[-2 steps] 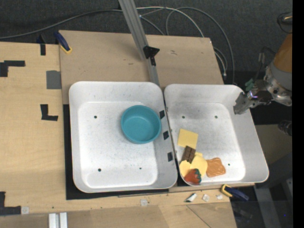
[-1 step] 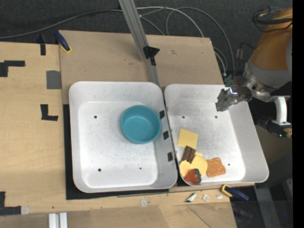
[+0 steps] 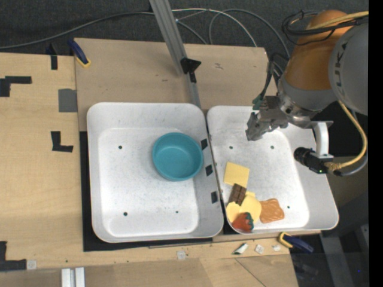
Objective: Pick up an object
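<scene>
Left bin: one blue bowl, right of centre. Right bin: one yellow square block, one brown bar, one yellow piece, one red item, one orange piece, clustered toward the near left corner. Pincer over the bin's far part, holding nothing visible; opening cannot be determined.

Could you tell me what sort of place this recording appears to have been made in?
Probably a robotics lab's grasping test bench. A grey arm's two-finger gripper hangs over two shallow white plastic bins set on a taped plywood bench; loose cables trail behind, and a round blue bowl and small toy-like food pieces serve as objects.
</scene>
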You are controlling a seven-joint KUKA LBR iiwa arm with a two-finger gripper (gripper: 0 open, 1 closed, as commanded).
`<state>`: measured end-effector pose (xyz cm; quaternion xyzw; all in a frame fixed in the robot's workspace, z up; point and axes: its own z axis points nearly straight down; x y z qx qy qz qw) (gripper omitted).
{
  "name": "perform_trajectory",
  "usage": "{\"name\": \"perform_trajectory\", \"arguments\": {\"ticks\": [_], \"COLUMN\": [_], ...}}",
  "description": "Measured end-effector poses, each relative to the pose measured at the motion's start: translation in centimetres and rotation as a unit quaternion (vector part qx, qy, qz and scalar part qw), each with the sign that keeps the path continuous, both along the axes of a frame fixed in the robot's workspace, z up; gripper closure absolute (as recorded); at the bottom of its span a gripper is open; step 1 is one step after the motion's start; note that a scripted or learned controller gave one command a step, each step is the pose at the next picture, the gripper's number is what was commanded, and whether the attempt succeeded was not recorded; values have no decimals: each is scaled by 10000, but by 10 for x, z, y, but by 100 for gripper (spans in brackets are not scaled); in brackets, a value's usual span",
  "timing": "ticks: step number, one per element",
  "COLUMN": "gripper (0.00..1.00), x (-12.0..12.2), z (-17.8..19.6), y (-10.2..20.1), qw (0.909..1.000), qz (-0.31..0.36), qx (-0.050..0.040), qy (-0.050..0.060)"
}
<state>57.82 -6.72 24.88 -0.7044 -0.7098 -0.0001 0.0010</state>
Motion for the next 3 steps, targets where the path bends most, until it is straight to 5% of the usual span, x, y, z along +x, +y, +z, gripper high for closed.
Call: {"name": "perform_trajectory", "arguments": {"ticks": [3], "gripper": [100], "x": [-3], "z": [-26], "y": [164], "qw": [10000], "qz": [-8], "qx": [-4], "qy": [14]}}
